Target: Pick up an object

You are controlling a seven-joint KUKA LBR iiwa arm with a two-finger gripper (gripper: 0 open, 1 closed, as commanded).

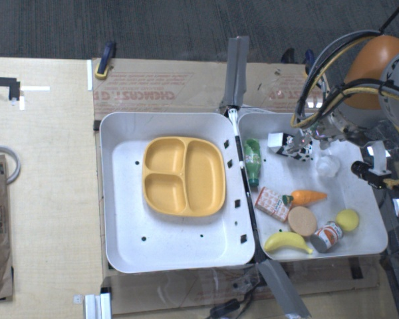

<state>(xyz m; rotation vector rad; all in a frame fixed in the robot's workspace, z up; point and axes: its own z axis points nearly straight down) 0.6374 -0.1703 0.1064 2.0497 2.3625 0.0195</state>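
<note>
Lying nearest the lower edge of the frame, against the front wall of the right bin (376, 248): banana (287, 243), small can (327, 236) tipped on its side, yellow lemon (347, 219). Crowding just above them: round brown disc (302, 220), carrot (308, 197), red-and-white carton (274, 204). Hugging the bin's left wall, upright in the frame: green bottle (252, 161). Sitting at the upper middle of that bin: black-and-white spotted toy (296, 147), with a small white block (275, 139) touching its left side. Leaving open floor mainly along the right half of the bin, between toy and lemon.

Hanging over the upper right of the bin: gripper (317, 139), just beside the toy's right end, cables and wrist body overlapping it; cannot tell how far apart the fingers are standing, nor whether anything is being gripped.

Filling the middle of the left bin (113, 198): yellow divided plate (185, 176), bare white floor ringing it on all sides.

Running off the right edge: arm and orange band.
</note>
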